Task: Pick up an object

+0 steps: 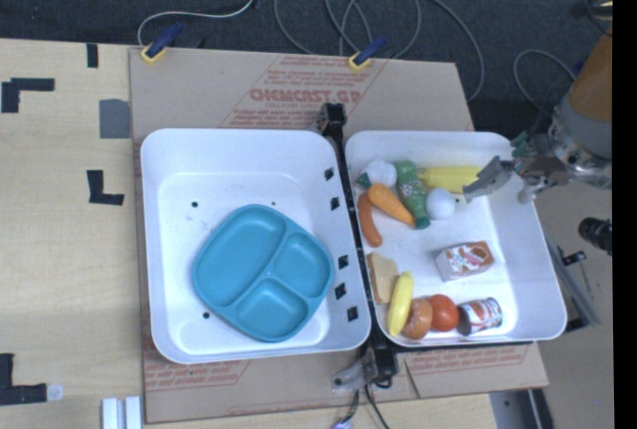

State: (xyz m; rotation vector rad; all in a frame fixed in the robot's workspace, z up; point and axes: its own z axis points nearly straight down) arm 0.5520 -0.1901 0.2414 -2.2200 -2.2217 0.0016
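The right bin (532,248) holds several toy foods. A yellow corn cob (450,178), a green bottle (407,180), a white ball (441,206) and a carrot (390,203) lie at its far end. A small carton (465,260) sits mid-bin. A banana (400,303), a tomato (444,314) and a can (481,315) lie along the near wall. My gripper (506,186) hangs over the bin's far right corner, open, with nothing between its fingers. One dark finger (485,180) points toward the corn cob, just right of it.
The left bin (159,218) holds a blue compartment plate (263,271). A black divider (343,218) runs between the bins. Cables loop on the dark floor beyond the cardboard base (299,94). The arm's grey and orange wrist (592,108) stands over the right rim.
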